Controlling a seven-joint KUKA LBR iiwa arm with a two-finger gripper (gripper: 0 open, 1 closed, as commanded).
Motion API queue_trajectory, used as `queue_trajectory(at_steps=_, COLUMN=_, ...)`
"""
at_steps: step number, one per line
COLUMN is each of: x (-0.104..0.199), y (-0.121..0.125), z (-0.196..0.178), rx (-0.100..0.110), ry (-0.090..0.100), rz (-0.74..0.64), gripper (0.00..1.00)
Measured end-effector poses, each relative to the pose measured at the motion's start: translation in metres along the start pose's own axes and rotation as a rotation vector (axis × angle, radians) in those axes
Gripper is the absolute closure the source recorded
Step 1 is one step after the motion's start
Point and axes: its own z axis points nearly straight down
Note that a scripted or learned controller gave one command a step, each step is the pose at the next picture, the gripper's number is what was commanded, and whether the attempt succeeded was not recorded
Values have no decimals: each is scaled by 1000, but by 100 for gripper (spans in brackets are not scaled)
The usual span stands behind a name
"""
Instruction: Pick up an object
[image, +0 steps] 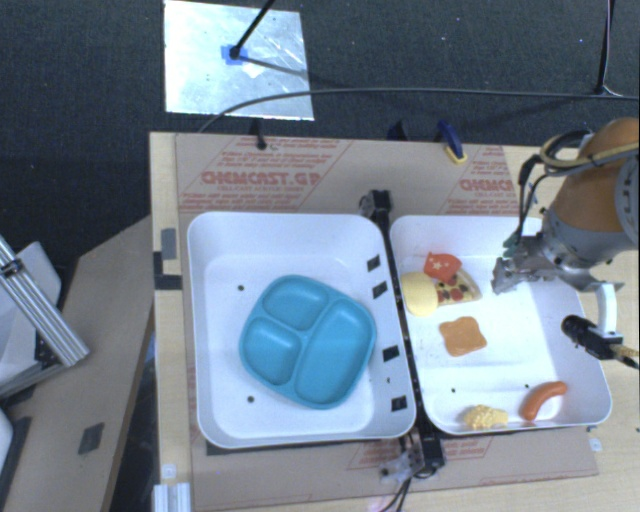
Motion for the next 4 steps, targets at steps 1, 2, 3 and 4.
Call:
queue_trajectory(at_steps=1, x=-10, y=3, z=-50, rx=-1, ry=0, rz=2, gripper=100)
queue_trajectory(at_steps=2, x=-18, y=9, z=-98, rx=-1, ry=0, rz=-1, gripper=100)
queue_trajectory(at_steps=3, x=29, y=10, z=-105, rx=3, ry=3, rz=-6, gripper=100)
queue_trajectory(at_steps=4, x=84, y=13, z=-91, rx=4, ry=3, rz=-7, gripper=100)
